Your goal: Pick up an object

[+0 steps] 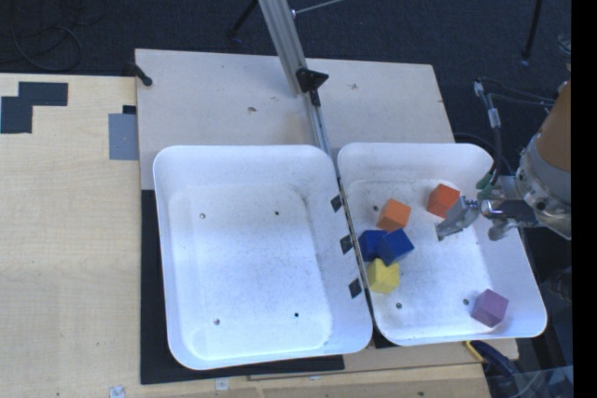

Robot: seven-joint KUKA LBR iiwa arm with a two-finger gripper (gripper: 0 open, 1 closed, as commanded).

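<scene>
Purple block [490, 307] sits nearest the camera, in the front right corner of the right bin [424, 157], well apart from the rest. Left bin [187, 165] beside it, both on the table [215, 98]. End effector [459, 220] reaches in from the right over the right bin's right half, fingers slightly apart with nothing between them (small gap, grey fingers angled down-left). Orange-red block [443, 199] lies just beside the end effector, up and left of the fingertips, close but I can't tell if touching. Orange block [394, 214] is further left, near the bin middle. Blue block [385, 245] sits below that, near the bin's left wall, with a yellow block [383, 276] touching its front edge. Both are well left of the end effector. Slanted metal rail [280, 19] rises from the table behind the bins.
</scene>
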